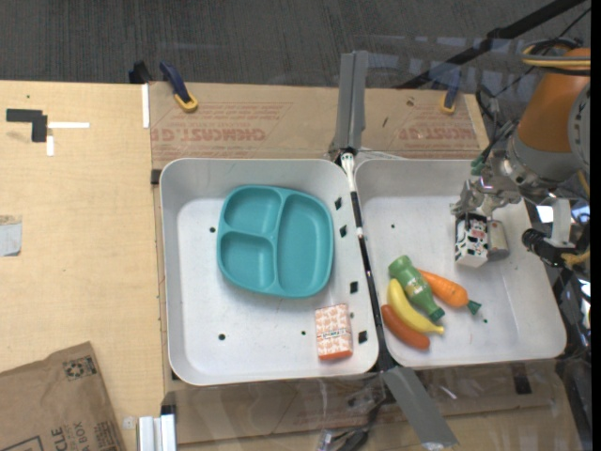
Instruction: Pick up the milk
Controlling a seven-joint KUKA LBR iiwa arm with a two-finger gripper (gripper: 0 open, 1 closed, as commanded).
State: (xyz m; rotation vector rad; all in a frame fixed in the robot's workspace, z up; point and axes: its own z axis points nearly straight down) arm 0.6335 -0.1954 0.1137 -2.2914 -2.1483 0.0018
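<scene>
Milk carton (472, 241) located in right bin (526, 341), upper right area, directly beneath tool (479, 205). Tool opening cannot be told; grip unconfirmed. Carton judged light, thin-walled, crushable; hold advised across flat side panels, moderate squeeze.

Two white bins sit side by side. The left bin (188, 280) holds a teal plate with three parts (276, 241) and a small orange box (333, 332) near the front. The right bin (526, 332) holds a green bottle (414, 286), a banana (411, 310), a carrot (445, 289) and a red sausage (405, 330), all bunched together. The gripper (474, 216) is right on top of the milk carton (472, 242), a cow-spotted one.
</scene>
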